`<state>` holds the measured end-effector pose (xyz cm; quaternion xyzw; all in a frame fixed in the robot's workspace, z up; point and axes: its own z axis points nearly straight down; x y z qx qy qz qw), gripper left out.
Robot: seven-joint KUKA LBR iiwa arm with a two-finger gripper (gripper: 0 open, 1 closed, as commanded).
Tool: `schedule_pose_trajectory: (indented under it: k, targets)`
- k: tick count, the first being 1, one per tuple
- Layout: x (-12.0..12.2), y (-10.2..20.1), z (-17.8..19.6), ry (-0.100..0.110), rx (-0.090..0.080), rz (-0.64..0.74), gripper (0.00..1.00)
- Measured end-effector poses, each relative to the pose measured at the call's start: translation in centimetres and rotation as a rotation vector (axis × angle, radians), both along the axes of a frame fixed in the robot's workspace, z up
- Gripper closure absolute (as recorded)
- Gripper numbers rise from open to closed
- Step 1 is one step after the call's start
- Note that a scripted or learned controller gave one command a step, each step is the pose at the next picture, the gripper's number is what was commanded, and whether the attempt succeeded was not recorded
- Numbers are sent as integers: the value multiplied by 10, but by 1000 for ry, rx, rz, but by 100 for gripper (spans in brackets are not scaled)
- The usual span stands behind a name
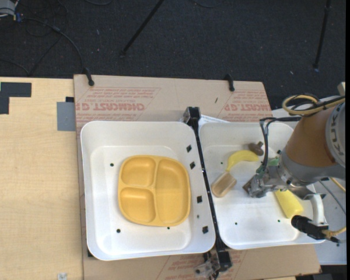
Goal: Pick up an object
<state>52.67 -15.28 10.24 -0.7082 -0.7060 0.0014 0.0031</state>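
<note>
In the right bin lie a yellow banana-shaped piece, a tan wooden block and a yellow cylinder. A small brown piece sits near the bin's back. My gripper hangs low over the bin's middle, just right of the tan block and below the banana piece. Nothing shows between its fingers. The arm's orange band rises to the right.
The left bin holds a yellow divided plate. A black divider rail runs between the bins. Cardboard lies under both bins, and a wooden bench top spreads to the left.
</note>
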Motion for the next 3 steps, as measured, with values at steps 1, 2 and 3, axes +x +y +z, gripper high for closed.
schedule_pose_trajectory:
  k: [1, 2, 3]
  targets:
    - [4, -10, 50, -8, -3, 0, 100]
    - [0, -17, 110, -9, -3, 3, 100]
    - [1, -17, 163, -10, -3, 5, 100]
